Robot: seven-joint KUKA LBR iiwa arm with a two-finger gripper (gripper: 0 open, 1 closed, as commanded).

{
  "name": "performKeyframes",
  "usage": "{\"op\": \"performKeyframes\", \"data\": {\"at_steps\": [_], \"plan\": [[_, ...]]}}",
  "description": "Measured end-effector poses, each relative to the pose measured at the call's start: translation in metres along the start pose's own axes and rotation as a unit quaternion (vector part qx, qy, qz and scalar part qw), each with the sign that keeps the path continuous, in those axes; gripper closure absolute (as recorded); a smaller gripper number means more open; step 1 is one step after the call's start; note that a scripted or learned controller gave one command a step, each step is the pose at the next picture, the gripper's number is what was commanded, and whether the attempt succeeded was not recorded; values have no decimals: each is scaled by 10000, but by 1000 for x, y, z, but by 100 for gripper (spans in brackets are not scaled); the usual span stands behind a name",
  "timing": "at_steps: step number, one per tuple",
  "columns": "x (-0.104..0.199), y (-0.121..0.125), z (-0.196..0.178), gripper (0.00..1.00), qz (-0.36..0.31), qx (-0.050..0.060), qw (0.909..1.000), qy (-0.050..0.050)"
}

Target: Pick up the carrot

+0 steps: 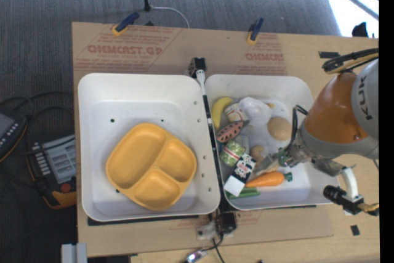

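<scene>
The orange carrot lies on its side near the front wall of the right bin, with its green top pointing right. My gripper reaches in from the right and hangs just above and behind the carrot's green end. Nothing visibly sits between its tips. The arm's orange band covers the bin's right side.
Around the carrot lie a banana, a white lump, a beige egg-shaped item, a green round item and a black-and-white box. The left bin holds a yellow divided plate.
</scene>
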State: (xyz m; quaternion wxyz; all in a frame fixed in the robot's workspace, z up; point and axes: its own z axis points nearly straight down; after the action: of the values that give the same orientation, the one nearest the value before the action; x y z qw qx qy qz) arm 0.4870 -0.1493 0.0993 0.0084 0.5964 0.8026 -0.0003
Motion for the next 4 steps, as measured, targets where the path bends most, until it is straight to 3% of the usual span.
{"op": "performKeyframes", "data": {"at_steps": [1, 2, 3, 4], "plan": [[-10, -4, 10, 100, -675, 11, 9977, 65], [-17, -4, 10, 100, -2434, -19, 9699, 17], [-61, -17, 10, 100, -2538, -22, 9672, 60], [-75, -9, 10, 100, -4801, -16, 8772, 41]]}}
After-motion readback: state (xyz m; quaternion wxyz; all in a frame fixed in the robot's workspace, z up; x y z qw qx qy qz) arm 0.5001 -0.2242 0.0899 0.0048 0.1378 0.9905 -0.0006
